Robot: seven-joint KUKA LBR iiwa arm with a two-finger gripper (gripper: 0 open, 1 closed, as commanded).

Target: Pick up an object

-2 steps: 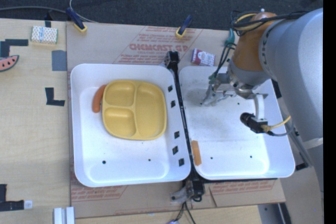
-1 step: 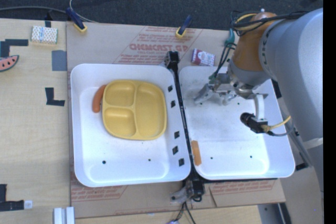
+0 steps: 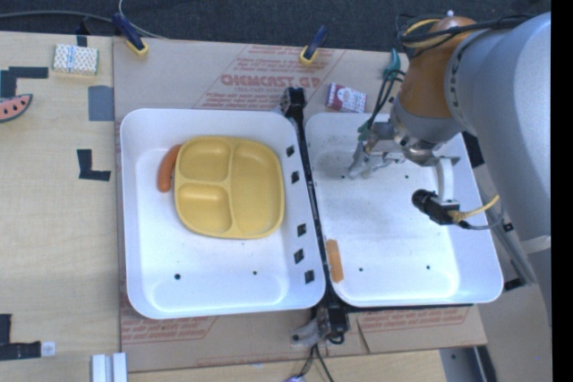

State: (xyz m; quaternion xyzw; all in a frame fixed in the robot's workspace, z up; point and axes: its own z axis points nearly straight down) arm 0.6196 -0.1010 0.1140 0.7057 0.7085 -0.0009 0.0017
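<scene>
Fingers (image 3: 358, 167) low over right bin (image 3: 394, 282), grip state unclear; orange carrot piece (image 3: 334, 259) well apart, nearer front-left rim.

Yellow divided plate (image 3: 229, 187) flat in left bin, orange sausage (image 3: 166, 168) touching its left edge — small orange piece (image 3: 334, 258) in right bin

Arm (image 3: 501, 103) reaches in from right; pincer (image 3: 360, 165) low over right bin (image 3: 403, 237), nothing seen between fingers. Left bin (image 3: 152, 273): yellow divided plate (image 3: 229, 186), orange sausage (image 3: 166, 168) touching its left edge. Small orange piece (image 3: 334, 259) at right bin's left wall.
</scene>
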